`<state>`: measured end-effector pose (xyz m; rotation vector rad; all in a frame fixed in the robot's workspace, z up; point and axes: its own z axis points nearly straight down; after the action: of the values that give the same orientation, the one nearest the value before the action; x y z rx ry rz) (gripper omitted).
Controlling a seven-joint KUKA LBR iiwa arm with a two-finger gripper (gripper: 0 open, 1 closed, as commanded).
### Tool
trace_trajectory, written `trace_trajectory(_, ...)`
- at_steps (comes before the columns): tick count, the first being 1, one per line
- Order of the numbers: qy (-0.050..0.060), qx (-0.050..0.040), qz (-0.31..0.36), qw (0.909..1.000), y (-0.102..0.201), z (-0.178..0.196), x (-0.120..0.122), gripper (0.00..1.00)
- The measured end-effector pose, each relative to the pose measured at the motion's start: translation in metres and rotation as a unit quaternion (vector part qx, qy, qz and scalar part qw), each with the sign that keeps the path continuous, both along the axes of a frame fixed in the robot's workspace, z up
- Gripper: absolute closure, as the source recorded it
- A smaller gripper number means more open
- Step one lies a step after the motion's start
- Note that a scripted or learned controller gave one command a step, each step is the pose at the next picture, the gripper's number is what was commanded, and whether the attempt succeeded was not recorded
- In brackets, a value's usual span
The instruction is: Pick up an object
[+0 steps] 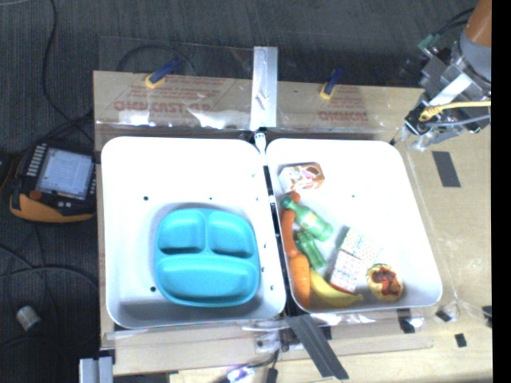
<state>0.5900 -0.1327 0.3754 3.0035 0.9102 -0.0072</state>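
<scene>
Plainly at the opening step: approach not yet made, nothing gripped.

Counting from the largest down:
- One pale wooden bench (463, 214), carrying two shallow white plastic bins side by side, left bin (128, 182) and right bin (391, 182).
- One light-blue plastic tray with three compartments (207, 255), lying in the left bin, toward its near side.
- One grey arm with an orange band (481, 14), reaching in at the upper right.
- One tool (447, 94), held above the bench just outside the right bin's far right corner, well apart from everything inside. Cannot tell whether apart or together; clamped on nothing visible.

Then the likely targets, all in the right bin, mostly crowded toward its left and near sides:
- One long orange plastic carrot (297, 271) along the left wall.
- One yellow banana (331, 295) curving by the near wall, touching the carrot's end.
- One white box with coloured spots (351, 262), tilted, just above the banana.
- Two green bottle-like pieces (313, 223) (310, 250), between carrot and box.
- One white-and-orange packet (303, 175), alone nearer the far wall.
- One small round red-and-yellow item (383, 282), right of the banana, too blurred to name.

Judging the next move: swing left over the right bin, then descend straight and close. Probably best to favour the packet or the round item, both standing freer than the packed carrot, banana and bottles.
</scene>
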Motion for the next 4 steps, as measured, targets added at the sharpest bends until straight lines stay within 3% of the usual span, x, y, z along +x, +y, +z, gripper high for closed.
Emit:
trace_trajectory(1,0.000,0.0002,-0.029,0.9996,-0.070,0.059,-0.047,1.00)
trace_trajectory(2,0.000,0.0018,-0.085,0.9964,0.010,-0.045,-0.065,1.00)
trace_trajectory(3,0.001,0.0011,-0.171,0.9854,0.038,-0.117,-0.035,1.00)
trace_trajectory(4,0.001,0.0014,-0.176,0.9843,0.045,-0.164,0.063,1.00)
